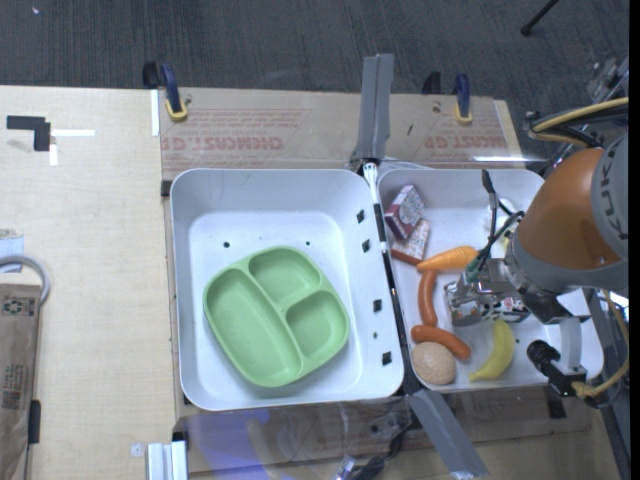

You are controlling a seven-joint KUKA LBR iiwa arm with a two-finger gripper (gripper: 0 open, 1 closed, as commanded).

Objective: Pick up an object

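Red upside-down print, seemingly "CHEMCAL GP" (blurred), on the cardboard sheet (262,140) behind the bins.

Bright, even overhead light washes the white bins (190,268); shadows are soft and short. A bluish glare smears the counter's (90,268) near edge; focus stays sharp.

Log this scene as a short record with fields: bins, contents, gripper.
left bin: green divided plate
right bin: carton, carrot, two sausages, egg, banana
gripper: low in the right bin, between the sausages and the banana; grasp cannot be told
arm: reaches in from the right, over the right bin
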